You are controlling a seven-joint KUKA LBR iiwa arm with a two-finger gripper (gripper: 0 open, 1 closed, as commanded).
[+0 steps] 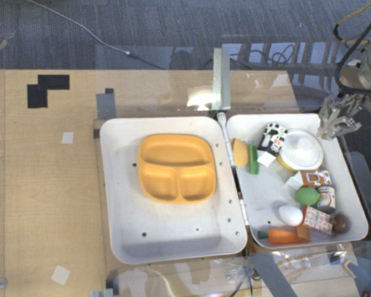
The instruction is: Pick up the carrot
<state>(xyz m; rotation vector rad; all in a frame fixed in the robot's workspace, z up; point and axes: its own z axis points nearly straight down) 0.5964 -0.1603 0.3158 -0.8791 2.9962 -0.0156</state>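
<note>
One orange carrot (287, 235) lies flat, green-tipped, small.

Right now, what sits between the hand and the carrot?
In the camera view, between the hand and the carrot sit the white lidded cup, green fruit and white egg.

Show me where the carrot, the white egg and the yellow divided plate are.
carrot (285, 236): camera view, middle of its orange body.
white egg (291, 215): camera view, centre of its shell.
yellow divided plate (175, 149): camera view, its large rear compartment.

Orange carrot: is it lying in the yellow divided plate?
No, the orange carrot lies at the near edge of the right white bin, while the yellow divided plate sits in the left bin.
</note>
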